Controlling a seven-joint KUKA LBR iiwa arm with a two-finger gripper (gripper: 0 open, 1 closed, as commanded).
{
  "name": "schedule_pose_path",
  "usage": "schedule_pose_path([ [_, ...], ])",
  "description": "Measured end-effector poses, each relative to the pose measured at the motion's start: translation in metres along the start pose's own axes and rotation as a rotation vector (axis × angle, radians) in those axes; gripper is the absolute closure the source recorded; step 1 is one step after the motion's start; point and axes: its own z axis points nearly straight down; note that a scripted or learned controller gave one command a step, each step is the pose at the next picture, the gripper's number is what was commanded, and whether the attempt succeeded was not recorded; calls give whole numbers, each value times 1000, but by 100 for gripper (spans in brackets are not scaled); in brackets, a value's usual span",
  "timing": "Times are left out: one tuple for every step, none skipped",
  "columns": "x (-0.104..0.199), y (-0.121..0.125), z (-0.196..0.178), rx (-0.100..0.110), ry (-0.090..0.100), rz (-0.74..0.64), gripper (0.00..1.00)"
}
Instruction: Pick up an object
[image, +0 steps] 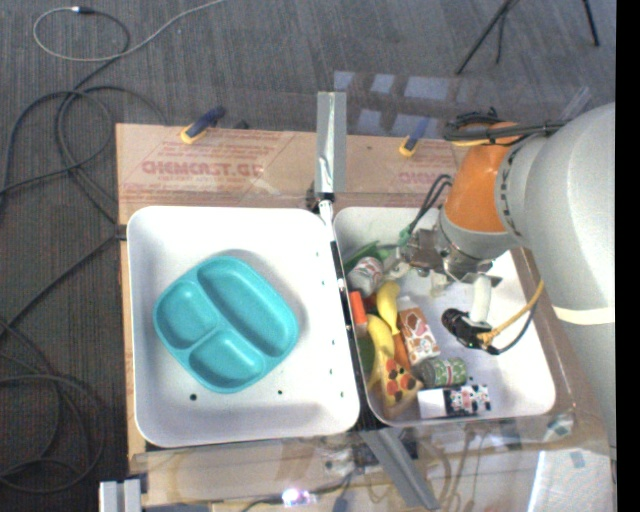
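Grey arm (560, 200) is hovering over the right bin (535, 385); jaws' state: cannot tell. Banana (381, 318), carton (416, 335) and can (443, 372) are lying ungrasped; the pick appears undone.

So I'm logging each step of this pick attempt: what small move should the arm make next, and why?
Probably a short descent toward the yellow banana-shaped toy. The two-finger gripper hangs over the upper part of the right white bin, nothing shows between its fingers, and the small items are heaped along that bin's left wall, just below and left of it.
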Motion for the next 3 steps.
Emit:
schedule_pose_path([
  [1,2,-10,-3,3,-1,100],
  [-4,2,-10,-3,-4,4,0],
  [-3,-42,-2,-8,1,-3,0],
])
